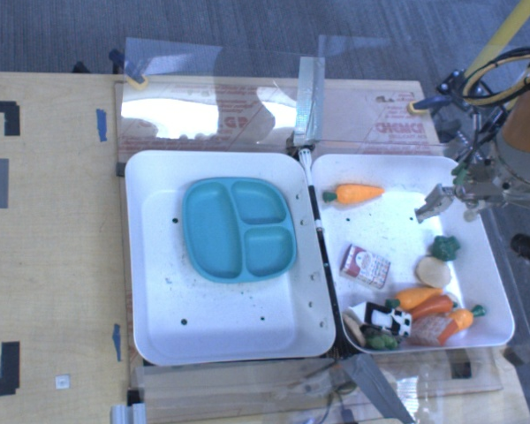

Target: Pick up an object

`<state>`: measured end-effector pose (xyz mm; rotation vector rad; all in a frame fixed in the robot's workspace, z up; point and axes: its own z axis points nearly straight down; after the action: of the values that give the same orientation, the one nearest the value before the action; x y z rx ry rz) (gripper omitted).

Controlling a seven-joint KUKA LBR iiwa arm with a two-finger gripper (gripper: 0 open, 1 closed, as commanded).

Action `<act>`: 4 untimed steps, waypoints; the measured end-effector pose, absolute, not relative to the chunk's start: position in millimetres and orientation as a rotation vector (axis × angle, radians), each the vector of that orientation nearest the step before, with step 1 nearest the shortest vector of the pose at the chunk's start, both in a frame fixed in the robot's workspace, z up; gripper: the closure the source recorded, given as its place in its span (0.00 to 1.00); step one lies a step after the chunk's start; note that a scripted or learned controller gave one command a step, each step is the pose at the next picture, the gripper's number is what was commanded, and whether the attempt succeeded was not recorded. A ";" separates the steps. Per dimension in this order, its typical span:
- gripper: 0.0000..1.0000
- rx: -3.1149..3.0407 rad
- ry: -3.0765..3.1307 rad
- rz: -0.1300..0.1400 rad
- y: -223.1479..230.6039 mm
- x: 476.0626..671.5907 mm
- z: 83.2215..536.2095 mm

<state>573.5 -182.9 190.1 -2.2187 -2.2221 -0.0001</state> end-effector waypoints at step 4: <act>0.00 -2.083 -2.365 -0.012 -102.0 496.3 98.6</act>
<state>496.3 -102.0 98.6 -2.0834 -2.3649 -0.0115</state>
